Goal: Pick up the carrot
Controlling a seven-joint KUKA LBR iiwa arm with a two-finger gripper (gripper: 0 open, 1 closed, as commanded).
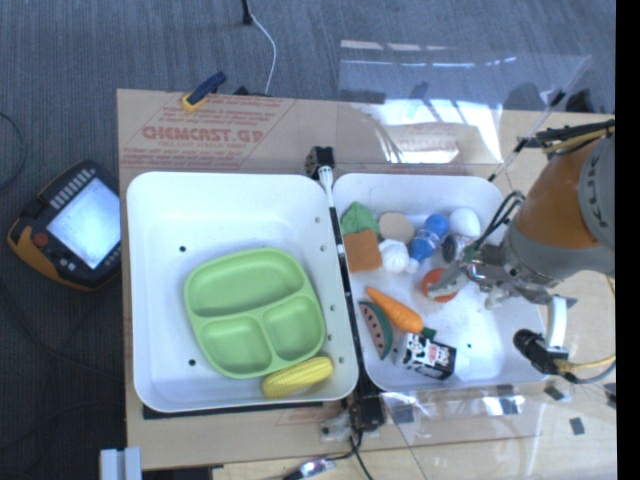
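Dark grey carpet floor [120, 28] surrounds a cardboard-topped bench [215, 133]; bright light glares off clear plastic sheeting [440, 98]

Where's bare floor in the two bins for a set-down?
Left bin: open floor above and left of the green plate; corn crowds its lower edge. Right bin: bare patch right of the carrot, beyond the black-and-white carton; upper half cluttered, gripper there.

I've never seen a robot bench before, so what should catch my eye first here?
Probably the green divided plate filling the left bin, with a yellow corn cob at its lower edge. In the right bin, an orange carrot lies among small toy foods. The grey and orange arm reaches in from the right, its claw over a red and white toy.
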